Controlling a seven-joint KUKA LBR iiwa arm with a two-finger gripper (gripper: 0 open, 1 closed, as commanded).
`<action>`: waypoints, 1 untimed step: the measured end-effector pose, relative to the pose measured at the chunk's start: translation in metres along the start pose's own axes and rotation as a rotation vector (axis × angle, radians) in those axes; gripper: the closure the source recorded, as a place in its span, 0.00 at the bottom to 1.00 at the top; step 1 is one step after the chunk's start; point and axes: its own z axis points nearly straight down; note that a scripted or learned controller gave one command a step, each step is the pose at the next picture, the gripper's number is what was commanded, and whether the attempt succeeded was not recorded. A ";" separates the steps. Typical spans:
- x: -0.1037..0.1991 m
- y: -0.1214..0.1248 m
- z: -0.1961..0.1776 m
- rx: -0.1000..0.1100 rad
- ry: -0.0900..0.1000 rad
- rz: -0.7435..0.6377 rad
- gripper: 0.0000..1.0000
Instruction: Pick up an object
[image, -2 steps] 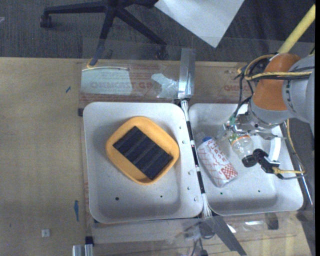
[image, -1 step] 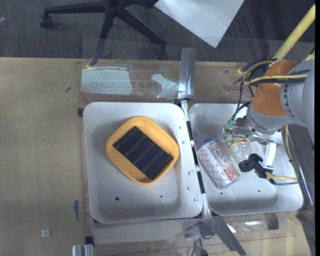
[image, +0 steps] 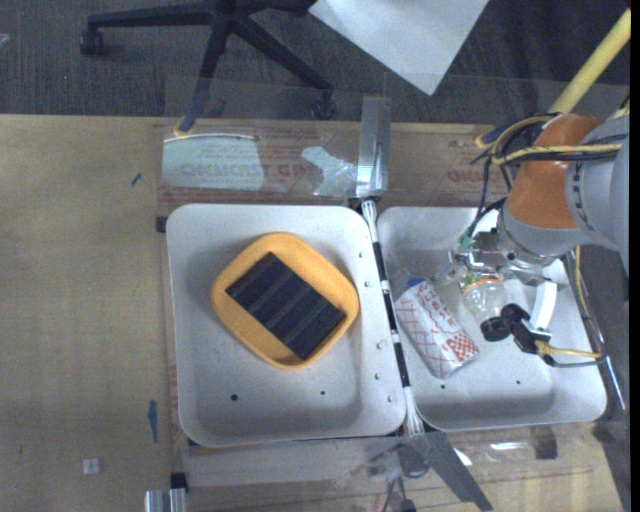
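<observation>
The arm (image: 560, 180) reaches in from the right and bends down over the right bin (image: 500, 400), its orange band above the wrist. The gripper (image: 482, 290) hangs low just beside a red-and-white packet (image: 436, 326) lying in that bin; its state cannot be told. A yellow tray (image: 285, 300) with a dark panel lies in the left bin (image: 200, 380).

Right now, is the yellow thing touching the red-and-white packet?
Apart. The camera view shows the yellow thing in the left bin and the red-and-white packet in the right bin, across the divider.
</observation>
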 end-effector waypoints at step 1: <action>0.000 0.000 0.000 0.000 0.000 0.000 0.00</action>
